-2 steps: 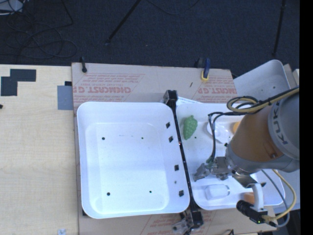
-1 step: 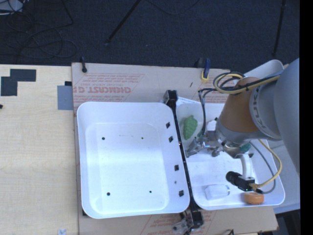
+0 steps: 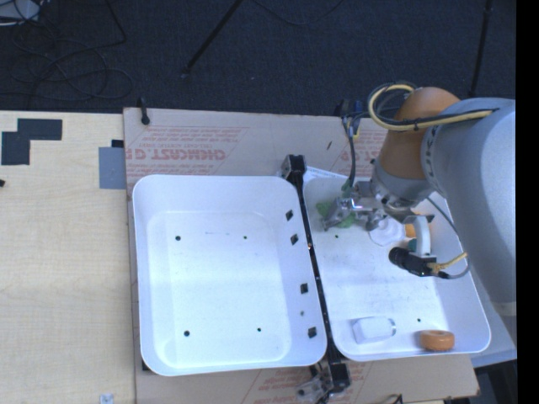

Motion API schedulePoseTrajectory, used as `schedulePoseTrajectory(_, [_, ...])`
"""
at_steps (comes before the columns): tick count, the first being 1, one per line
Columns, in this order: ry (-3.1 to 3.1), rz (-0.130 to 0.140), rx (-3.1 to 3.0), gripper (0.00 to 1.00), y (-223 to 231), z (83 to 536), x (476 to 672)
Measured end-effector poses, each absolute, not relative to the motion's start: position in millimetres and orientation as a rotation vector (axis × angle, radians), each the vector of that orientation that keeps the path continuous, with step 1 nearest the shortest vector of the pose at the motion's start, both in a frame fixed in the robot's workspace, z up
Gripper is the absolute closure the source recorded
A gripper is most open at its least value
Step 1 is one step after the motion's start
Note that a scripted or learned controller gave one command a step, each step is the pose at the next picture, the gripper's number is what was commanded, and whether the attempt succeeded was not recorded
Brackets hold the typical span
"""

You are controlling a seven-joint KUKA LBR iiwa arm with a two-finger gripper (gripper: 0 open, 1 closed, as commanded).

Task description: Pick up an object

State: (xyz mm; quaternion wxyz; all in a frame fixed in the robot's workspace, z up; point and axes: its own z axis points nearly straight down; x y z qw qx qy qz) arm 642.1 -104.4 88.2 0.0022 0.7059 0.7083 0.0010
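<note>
kuka iiwa arm [image 3: 480,192]: broad, smooth light-grey casing with rounded contours, capped above the wrist by a glossy orange band [image 3: 418,133] of domed shape. a yellow cable [image 3: 389,106] loops over the orange band, beside thinner dark leads and a small blue fitting near the top. below the band, a grey wrist section narrows to a metallic pincer [image 3: 358,209] assembly of silver and dark parts. a black cylindrical attachment [image 3: 410,262] with yellow and orange wiring projects from the wrist's lower side.

2 white bins [image 3: 219,356], the left dotted with small dark holes. a grey arm [image 3: 480,175] with an orange band [image 3: 417,137]. an orange disc [image 3: 436,340]; a whitish block [image 3: 373,329]; something green [image 3: 324,211].
</note>
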Motion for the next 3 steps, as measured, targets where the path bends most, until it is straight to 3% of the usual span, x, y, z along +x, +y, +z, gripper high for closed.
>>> schedulePoseTrajectory(1, [2.230,-0.005,2.216,1.00,-103.8,97.6,638.5])
schedulePoseTrajectory(2, [2.218,0.010,2.213,1.00,-106.0,210.6,646.2])
schedulePoseTrajectory(3, [2.217,-0.001,2.223,1.00,-141.7,228.5,643.9])
